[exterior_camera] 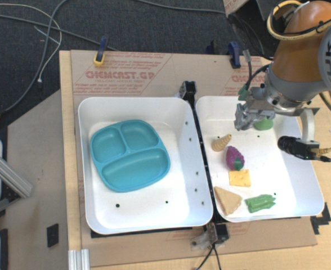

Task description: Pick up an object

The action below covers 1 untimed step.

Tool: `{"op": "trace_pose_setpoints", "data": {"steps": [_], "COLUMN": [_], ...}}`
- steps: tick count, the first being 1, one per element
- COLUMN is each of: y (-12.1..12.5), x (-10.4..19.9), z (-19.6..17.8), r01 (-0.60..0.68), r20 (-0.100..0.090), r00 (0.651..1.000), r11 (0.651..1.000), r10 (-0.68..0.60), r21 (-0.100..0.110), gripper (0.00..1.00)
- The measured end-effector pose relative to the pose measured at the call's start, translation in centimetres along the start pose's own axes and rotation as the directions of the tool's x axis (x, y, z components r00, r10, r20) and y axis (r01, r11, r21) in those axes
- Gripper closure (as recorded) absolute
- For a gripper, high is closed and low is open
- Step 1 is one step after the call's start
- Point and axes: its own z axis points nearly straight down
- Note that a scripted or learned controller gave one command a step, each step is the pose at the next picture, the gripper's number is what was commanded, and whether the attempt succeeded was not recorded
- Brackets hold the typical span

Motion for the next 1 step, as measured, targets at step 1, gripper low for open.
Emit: {"op": "trace_pose_setpoints", "data": {"steps": [1], "y": [-0.45], "x": [5.17], "z": [-0.58], "r01": [0.001], "r20": [0.0], "r00": [1.0], "r11": [1.0], "r10": [-0.001], "r21": [-0.002], "gripper": [1.0]}}
